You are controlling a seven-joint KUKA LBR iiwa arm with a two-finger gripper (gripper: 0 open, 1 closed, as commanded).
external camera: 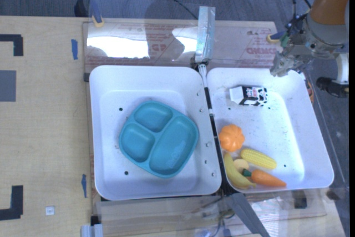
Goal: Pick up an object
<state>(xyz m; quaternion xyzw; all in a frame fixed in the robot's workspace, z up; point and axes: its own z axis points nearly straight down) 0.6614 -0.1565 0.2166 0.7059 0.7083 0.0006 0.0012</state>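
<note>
Claw [284, 65]: above far right corner of right bin [310, 136]; whether released or clenched cannot be told | Milk carton [248, 95]: lying on its side in right bin, nearest item to claw, apart from it | Orange [232, 137]; corn [257, 158]; banana [236, 172]; carrot [267, 178]: clustered at near left | Left bin [105, 119]: blue divided plate [159, 139]

A teal three-compartment plastic plate [159, 139] lies in the left white bin [105, 119]. The right white bin [294, 119] holds a small black-and-white carton [248, 95] and toy produce.
</note>
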